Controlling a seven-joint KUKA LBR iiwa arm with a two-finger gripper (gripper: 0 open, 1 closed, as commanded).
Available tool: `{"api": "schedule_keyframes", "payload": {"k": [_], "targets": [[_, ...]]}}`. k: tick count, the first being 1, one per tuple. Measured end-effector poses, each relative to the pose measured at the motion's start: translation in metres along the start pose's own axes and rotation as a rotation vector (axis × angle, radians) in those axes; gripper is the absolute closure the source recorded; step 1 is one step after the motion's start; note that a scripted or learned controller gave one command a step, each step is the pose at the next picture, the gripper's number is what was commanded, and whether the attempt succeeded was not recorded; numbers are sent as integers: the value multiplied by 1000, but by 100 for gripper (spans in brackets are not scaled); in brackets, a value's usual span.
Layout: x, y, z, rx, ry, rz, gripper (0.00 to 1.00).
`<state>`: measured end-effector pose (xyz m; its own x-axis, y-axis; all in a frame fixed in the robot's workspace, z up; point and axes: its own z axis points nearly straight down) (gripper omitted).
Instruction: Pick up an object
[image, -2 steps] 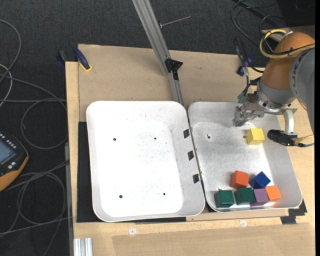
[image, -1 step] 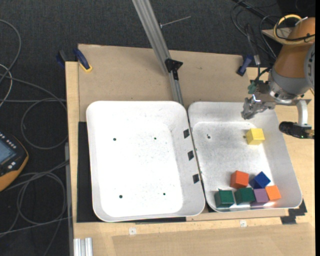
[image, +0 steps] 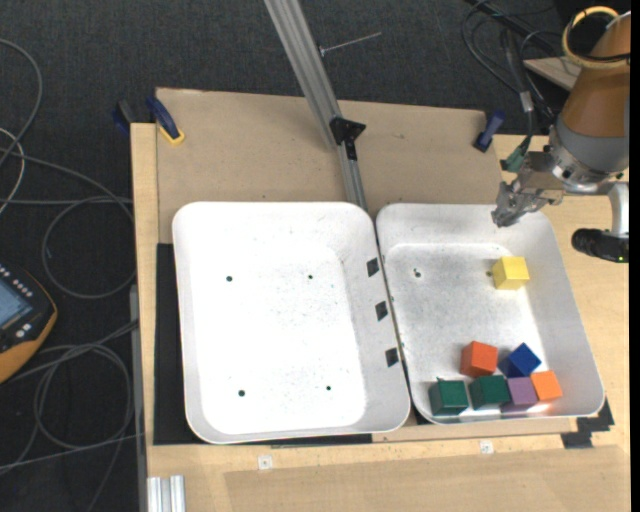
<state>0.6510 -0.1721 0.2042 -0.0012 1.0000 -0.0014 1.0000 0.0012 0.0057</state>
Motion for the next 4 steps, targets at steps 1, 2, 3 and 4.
{"api": "schedule_keyframes", "payload": {"k": [1,2,3,4], "targets": [[42,-22,-15,7,4,-3,100],[99,-33,-18,7,5,-5,100],[151,-46,-17,9,4,-5,100],[202,-66,-33,8,5,-6,100]]}}
